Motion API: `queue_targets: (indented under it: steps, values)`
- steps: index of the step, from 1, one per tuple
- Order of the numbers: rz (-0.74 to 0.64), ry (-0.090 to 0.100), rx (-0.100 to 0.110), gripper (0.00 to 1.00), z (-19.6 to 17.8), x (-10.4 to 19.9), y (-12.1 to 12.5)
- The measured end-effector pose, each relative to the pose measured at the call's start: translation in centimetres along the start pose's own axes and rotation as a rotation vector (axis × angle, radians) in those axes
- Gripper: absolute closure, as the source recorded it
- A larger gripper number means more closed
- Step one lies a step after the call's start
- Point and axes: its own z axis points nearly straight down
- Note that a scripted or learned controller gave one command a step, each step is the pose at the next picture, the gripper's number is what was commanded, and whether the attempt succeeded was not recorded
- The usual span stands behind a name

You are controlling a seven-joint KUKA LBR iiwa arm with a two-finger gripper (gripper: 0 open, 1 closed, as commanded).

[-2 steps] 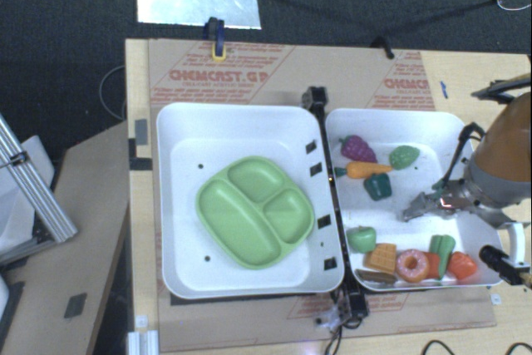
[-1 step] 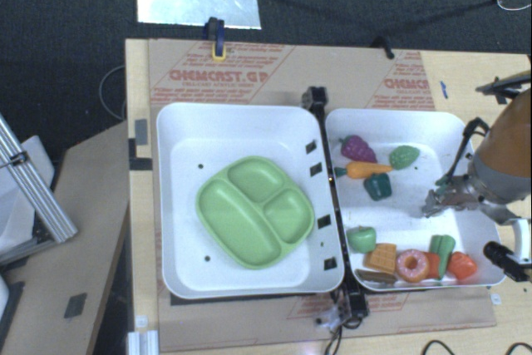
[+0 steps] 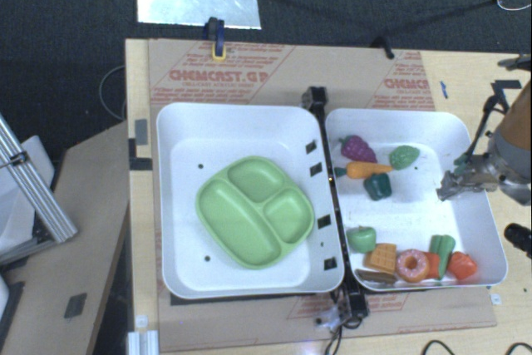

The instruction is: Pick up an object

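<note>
Nearest the camera, along the right bin's front wall, lie a waffle, donut and tomato. Farther back, by that bin's right wall, hangs the claw, gripping nothing visible; how far it is open is unclear. Beyond, toward the bin's back wall, lie a carrot and grapes.
</note>
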Motion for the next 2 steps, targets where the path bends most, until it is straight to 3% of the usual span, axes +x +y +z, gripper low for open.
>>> queue_targets:
  steps: [2]
  values:
    - [-0.001,0.001,0.003,1.00,-6.7,0.2,0.4]
